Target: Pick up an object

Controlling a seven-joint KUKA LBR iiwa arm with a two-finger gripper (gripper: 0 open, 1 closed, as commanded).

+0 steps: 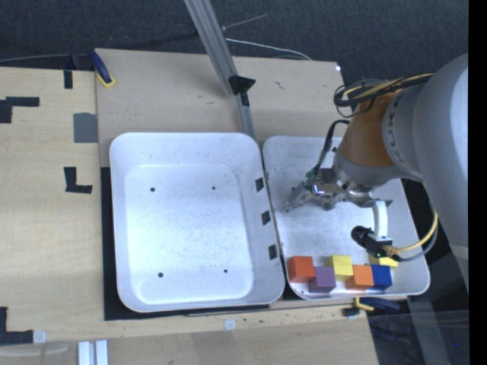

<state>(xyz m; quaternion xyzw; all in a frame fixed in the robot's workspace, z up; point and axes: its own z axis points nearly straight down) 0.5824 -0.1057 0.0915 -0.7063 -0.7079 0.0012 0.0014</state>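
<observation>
Along the near wall of the right bin (289,158) lies a row of small blocks: an orange block (302,267), a purple block (325,278), a yellow block (342,265), a second orange block (362,275) and a blue block (382,277). My gripper (301,195) hangs low over the middle of the right bin, pointing left toward the divide between the bins. It is well behind the row of blocks, apart from them. I see nothing held in it.
The left bin (122,204) lies beside the right one, their rims meeting at the centre. A slanted metal rail (217,44) reaches in from the top to the bins' far edge. The grey arm (426,128) covers the right bin's right side.
</observation>
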